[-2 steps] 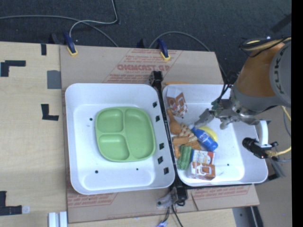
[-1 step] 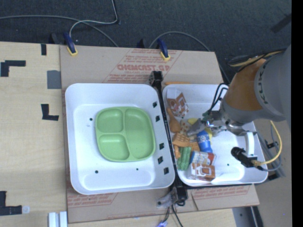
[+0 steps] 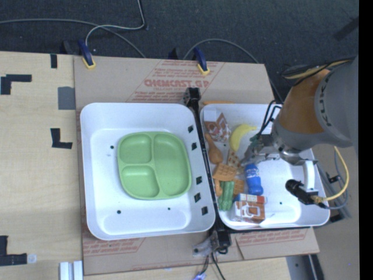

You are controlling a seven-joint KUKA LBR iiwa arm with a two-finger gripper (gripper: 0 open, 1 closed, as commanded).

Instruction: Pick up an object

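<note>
Claw (image 3: 252,150) low over the right bin (image 3: 291,214), at the upper middle of the object heap; whether open or closed, impossible to tell, the parts too small and dark against the clutter. Nothing visibly gripped.

Just beside the claw, to its upper left, a yellow rounded object (image 3: 240,134), maybe touching it, not certain. Directly below the claw, a small blue bottle (image 3: 253,181) with white cap, lying flat. Further left, a printed snack packet (image 3: 219,128) near the bin's top, then some orange-brown pieces (image 3: 224,171) and a green item (image 3: 227,192). At the bottom, a red and white carton (image 3: 250,207). All still resting in the bin, so probably the task at an early stage: approach made, grasp and lift not yet shown.

Left bin (image 3: 99,156) holding only a green divided plate (image 3: 154,164), well apart from the claw. Under both bins, cardboard sheet (image 3: 175,80) clamped on the tabletop (image 3: 29,156).

Hard to make out: exact target of the claw, shapes of the orange-brown pieces. Arm body cut off at the right side.
</note>
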